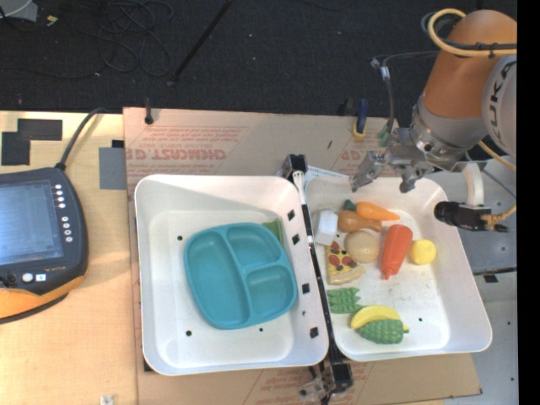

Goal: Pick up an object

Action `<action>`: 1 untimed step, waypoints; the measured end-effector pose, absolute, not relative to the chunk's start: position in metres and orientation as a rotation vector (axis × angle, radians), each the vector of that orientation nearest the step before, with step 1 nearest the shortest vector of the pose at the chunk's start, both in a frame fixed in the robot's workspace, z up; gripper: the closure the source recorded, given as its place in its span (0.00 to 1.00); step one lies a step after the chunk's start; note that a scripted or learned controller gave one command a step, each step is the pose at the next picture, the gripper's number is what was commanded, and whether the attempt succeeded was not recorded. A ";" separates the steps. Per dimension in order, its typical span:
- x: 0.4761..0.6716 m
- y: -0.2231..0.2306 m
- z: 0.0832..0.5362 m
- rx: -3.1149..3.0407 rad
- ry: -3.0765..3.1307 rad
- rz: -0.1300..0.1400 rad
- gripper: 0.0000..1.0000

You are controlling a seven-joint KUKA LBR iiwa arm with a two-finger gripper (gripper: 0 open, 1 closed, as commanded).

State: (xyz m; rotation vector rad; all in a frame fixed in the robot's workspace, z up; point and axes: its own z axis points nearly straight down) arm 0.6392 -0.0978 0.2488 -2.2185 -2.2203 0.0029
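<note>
My gripper hangs over the far edge of the right bin, open, with nothing between its fingers. Below it in that bin lie a small orange carrot, a larger red-orange carrot, a yellow lemon, a beige round vegetable, a pizza slice, a white block and a brownish piece. Nearer the front are a green leafy piece, a yellow banana and a bumpy green item.
The left bin holds a teal divided plate with a green item at its far right corner. A black divider rail runs between the bins. A tablet-like pendant rests at the left of the bench.
</note>
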 end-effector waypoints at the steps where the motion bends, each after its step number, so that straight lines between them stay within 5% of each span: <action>1: 0.639 -0.098 0.259 -2.216 -2.221 0.004 1.00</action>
